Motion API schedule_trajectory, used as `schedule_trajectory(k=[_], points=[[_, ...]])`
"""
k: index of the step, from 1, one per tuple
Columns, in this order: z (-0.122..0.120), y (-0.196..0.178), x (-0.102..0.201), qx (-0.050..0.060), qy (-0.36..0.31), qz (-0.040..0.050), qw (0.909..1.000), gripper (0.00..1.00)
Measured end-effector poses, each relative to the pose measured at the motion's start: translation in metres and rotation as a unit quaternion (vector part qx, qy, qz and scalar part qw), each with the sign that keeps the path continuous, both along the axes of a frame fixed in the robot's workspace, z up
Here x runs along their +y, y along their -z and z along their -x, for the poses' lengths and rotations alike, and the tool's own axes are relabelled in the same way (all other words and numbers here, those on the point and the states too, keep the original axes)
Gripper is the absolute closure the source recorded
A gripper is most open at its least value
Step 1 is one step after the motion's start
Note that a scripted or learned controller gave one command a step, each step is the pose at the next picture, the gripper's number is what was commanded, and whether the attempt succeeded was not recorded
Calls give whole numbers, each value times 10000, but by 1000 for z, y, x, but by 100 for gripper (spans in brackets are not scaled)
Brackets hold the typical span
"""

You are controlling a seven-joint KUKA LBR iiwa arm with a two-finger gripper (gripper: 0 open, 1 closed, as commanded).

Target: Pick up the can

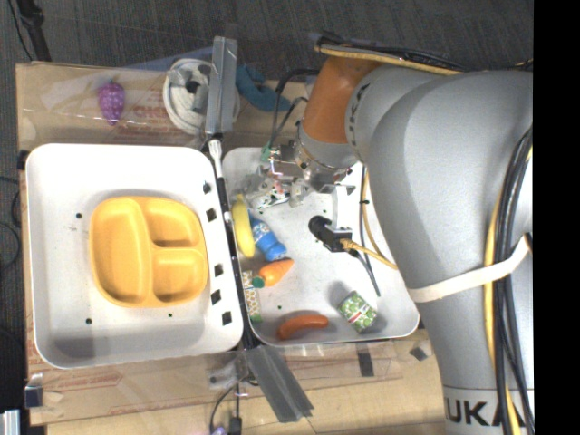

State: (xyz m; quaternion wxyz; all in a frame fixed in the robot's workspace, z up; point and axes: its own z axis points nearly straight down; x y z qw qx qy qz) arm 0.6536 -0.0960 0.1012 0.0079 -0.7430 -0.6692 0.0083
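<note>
One green-and-white patterned can (357, 312), lying tilted, right bin's (391, 284) near corner

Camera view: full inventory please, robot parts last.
tray: 1, yellow, three compartments, in the left bin
left bin: 1, white
right bin: 1, white
banana: 1, yellow, right bin, against its left wall
bottle: 1, blue, beside the banana
carrot: 1, orange, right bin, middle
sausage: 1, red-orange, right bin, near edge
can: 1, green and white, right bin, near right corner
grapes: 1 bunch, purple, bench beyond the left bin
arm: 1, grey, orange band
gripper: 1, over the right bin's far end
</note>
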Motion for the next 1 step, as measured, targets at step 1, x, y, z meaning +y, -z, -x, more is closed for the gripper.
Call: schedule_trajectory(k=[1], points=[[-3,-90,12,-105,140,1,9998,100]])
